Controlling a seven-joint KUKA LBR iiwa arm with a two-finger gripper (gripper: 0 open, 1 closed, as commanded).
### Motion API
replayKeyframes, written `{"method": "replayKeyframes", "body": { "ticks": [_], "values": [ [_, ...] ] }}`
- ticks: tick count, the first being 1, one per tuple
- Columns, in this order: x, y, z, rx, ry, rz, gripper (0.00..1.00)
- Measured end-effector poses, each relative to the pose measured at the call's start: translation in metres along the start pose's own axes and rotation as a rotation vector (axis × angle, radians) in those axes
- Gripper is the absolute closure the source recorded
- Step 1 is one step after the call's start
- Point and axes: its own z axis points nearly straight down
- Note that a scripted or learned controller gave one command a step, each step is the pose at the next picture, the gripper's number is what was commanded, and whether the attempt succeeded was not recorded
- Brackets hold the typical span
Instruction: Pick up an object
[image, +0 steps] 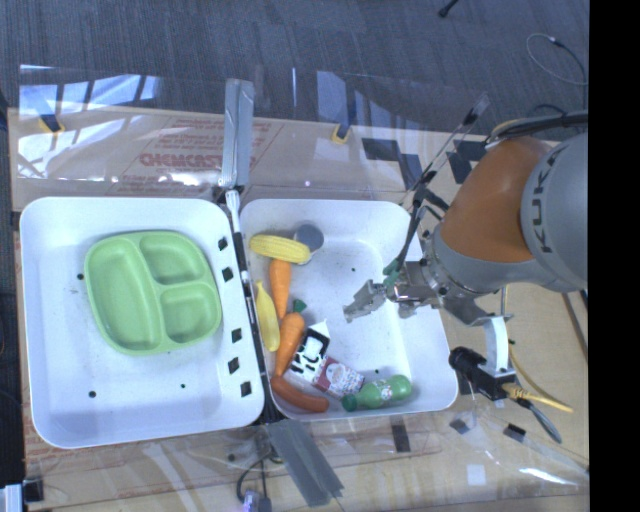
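Orange carrot (289, 341) lies well left of the fingers (362, 300).

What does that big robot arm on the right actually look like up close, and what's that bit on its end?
The arm is thick and rounded, grey, with black KUKA lettering down its side and a broad orange band above the wrist. Its end narrows to a small metal tool, silvery grey with dark parts, standing over the right-hand white bin. Thin dark cables run beside the wrist.
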Motion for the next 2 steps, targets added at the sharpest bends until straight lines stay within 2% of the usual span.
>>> {"method": "replayKeyframes", "body": {
  "ticks": [1, 2],
  "values": [
    [0.054, 0.075, 0.114, -0.003, -0.002, -0.058, 0.0],
    [0.046, 0.063, 0.122, -0.001, 0.0, -0.204, 0.0]
  ]
}}
